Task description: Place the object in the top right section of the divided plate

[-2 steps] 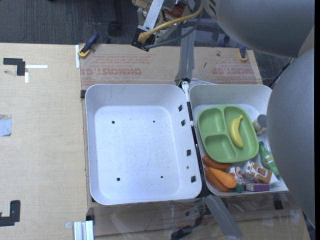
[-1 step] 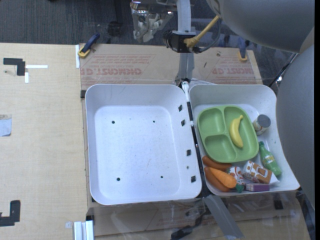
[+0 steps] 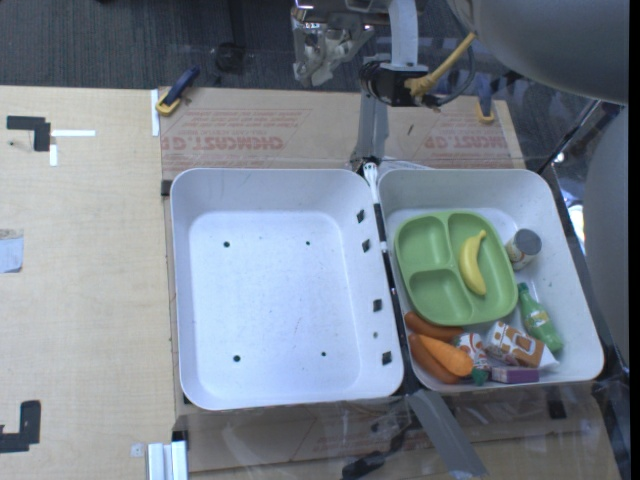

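The banana [image 3: 473, 263] lies in the right-hand section of the green divided plate [image 3: 428, 286], inside the right bin [image 3: 570, 258]; it appears already at or near the target section. Judged a light toy piece, rigid, smooth and curved, liable to roll or slip; best taken across its mid-body, narrow way. The gripper [image 3: 322, 60] hangs well above the bins; jaw state cannot be determined.

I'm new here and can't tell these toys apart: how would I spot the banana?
Look in the right-hand white bin, at the green divided plate. The banana lies in the plate's right section. It is the one yellow, curved thing; the carrots below the plate are orange.
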Action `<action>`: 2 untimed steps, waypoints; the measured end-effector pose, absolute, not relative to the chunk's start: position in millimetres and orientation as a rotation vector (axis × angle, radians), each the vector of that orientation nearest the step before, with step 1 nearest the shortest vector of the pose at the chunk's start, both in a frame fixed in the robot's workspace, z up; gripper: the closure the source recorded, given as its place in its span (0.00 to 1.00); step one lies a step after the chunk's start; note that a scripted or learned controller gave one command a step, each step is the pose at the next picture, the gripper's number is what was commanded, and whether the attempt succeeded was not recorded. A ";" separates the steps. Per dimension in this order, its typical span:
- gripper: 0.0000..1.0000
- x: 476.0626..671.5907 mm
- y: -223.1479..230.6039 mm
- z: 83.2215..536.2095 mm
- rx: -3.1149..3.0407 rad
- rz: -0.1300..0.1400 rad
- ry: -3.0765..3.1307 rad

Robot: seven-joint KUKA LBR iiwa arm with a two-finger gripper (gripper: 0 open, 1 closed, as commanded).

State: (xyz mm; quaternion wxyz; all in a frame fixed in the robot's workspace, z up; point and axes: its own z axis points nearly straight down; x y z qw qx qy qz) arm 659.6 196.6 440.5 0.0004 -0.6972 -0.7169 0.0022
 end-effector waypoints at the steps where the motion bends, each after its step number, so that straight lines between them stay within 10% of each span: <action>1: 1.00 659.8 219.8 440.4 -2.094 0.004 -2.342; 2: 1.00 659.8 222.6 440.6 -1.522 0.004 -2.748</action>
